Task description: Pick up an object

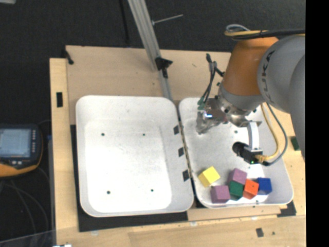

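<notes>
While blocks (235, 185) cluster, tool (205, 121) hangs well apart.

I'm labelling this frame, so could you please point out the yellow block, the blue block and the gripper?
yellow block (209, 176): camera view, its top face.
blue block (264, 184): camera view, its top face.
gripper (204, 121): camera view, between its fingertips.

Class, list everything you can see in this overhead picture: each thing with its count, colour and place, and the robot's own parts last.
Bins: 2, white, side by side on the bench; left bin, right bin.
Yellow block: 1, right bin, near its left wall.
Purple blocks: 2, right bin's near end; one, one.
Green block: 1, between the purple ones.
Orange block: 1, right of the green.
Blue block: 1, rightmost of the cluster.
Handheld screen unit: 1, orange-edged, far left.
Metal pole: 1, grey, behind the bins.
Arm: 1, grey and orange, from the right.
Gripper: 1, over the right bin's far end.
</notes>
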Motion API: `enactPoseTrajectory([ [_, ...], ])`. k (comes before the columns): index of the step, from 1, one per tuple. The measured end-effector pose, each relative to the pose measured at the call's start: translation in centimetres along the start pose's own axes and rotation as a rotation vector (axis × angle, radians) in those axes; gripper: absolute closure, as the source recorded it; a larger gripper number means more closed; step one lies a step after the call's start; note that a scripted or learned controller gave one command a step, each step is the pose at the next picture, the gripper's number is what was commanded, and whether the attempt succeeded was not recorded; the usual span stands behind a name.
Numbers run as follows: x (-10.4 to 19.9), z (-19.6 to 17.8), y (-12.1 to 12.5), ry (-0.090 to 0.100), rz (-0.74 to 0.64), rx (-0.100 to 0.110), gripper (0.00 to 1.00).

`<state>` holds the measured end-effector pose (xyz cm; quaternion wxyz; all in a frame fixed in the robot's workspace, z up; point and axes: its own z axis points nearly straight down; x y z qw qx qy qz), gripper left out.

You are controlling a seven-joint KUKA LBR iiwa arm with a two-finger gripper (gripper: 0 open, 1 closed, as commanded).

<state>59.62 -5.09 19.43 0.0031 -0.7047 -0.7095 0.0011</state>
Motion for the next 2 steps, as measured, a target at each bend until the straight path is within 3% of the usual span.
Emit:
enactPoseTrajectory([
  [2,12.5,-0.2,-2.1,0.000,-0.002,-0.004,1.00],
])
